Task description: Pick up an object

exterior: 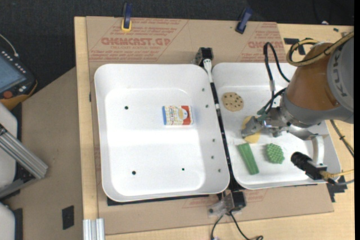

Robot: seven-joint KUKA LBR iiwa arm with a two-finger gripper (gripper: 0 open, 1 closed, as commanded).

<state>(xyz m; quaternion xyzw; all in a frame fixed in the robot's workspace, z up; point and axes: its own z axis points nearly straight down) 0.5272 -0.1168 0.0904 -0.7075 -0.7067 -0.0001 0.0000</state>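
My gripper [251, 127] is low in the right bin [247, 77], coming in from the right under the grey and orange arm [312, 87]. A small yellow piece [253, 137] lies just below its tip, partly hidden by it; whether they touch is unclear. A round tan cookie [232, 100] lies up and left of the gripper. A green bar [247, 158] and a bumpy green lump [274, 153] lie nearer the front of that bin. In the left bin [112, 137] a small blue, white and red packet [177, 115] lies flat near the middle.
The two bins meet at a dark ridge [220, 126] just left of the gripper. Cables [270, 64] loop over the back of the right bin. Two clamps [127, 23] [244, 19] hold the cardboard base at the far edge.
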